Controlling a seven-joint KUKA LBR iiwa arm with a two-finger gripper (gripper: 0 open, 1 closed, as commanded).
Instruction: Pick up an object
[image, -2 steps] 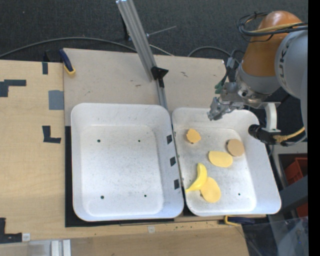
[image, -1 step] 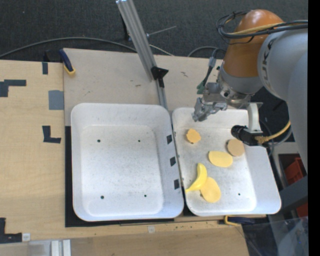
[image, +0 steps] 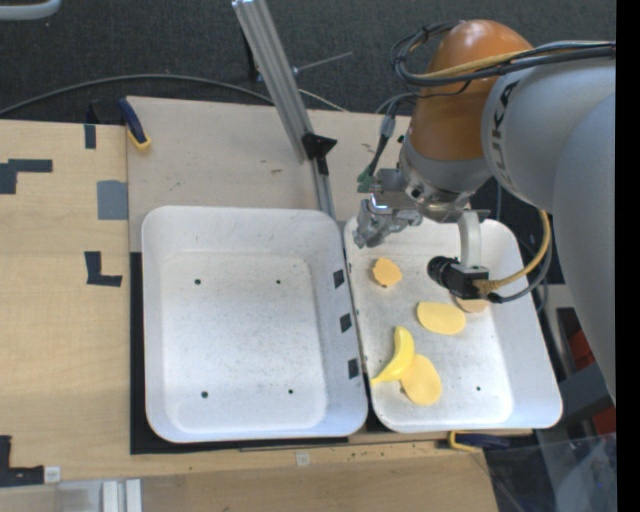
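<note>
Looking down from my remote station, I see the shallow white plastic bin on the left (image: 240, 320) with only dark specks across its floor, pressed edge to edge against the second white plastic bin on the right (image: 520, 390), where the pickable pieces lie. Nearest the shared wall sits a small round yellow-orange disc (image: 386, 273); below it a curved yellow banana-shaped piece (image: 398, 357) touches a flat yellow oval (image: 423, 381), and a second flat yellow oval (image: 441, 318) rests further right, toward the bin's middle. Above the far left corner of that bin hangs the grey metal two-finger gripper (image: 370, 228) beneath the arm's grey wrist and orange band (image: 470, 80), its tip poised just beyond the small disc and apart from it. I judge this the approach stage: nothing is lifted, and every yellow piece is lying on the bin floor. The next move, as I read it, calls for centring over one piece, the small disc being closest, then descending squarely. Whether the fingers stand spread or pressed together I cannot tell from this angle; I see nothing pinched between them.
</note>
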